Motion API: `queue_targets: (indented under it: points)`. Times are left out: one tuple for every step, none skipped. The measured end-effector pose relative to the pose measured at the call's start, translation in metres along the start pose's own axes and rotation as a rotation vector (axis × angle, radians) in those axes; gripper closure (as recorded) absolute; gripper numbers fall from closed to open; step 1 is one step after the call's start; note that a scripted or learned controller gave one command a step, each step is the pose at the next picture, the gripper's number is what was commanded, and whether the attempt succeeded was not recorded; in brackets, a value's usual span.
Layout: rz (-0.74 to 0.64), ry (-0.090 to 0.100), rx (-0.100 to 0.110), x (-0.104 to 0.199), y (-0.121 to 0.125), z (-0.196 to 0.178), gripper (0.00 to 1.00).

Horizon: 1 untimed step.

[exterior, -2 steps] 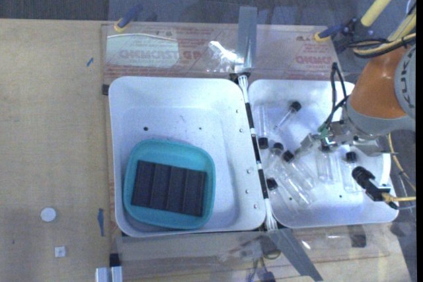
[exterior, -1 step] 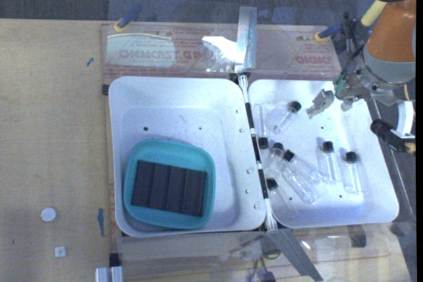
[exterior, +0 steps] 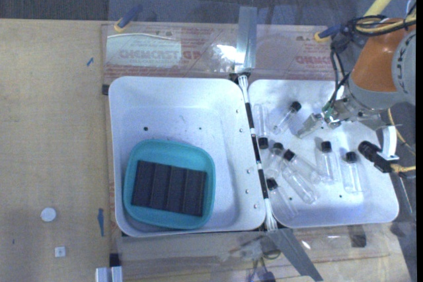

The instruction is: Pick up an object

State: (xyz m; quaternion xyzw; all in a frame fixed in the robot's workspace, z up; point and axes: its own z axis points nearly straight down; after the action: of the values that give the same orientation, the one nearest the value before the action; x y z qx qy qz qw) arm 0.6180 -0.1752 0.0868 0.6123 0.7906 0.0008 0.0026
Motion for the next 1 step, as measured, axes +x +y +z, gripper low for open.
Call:
queue_targets:
  points:
    - [-0.095, 0.007, 0.004, 0.0165, -0.1146, -0.0045, 0.0]
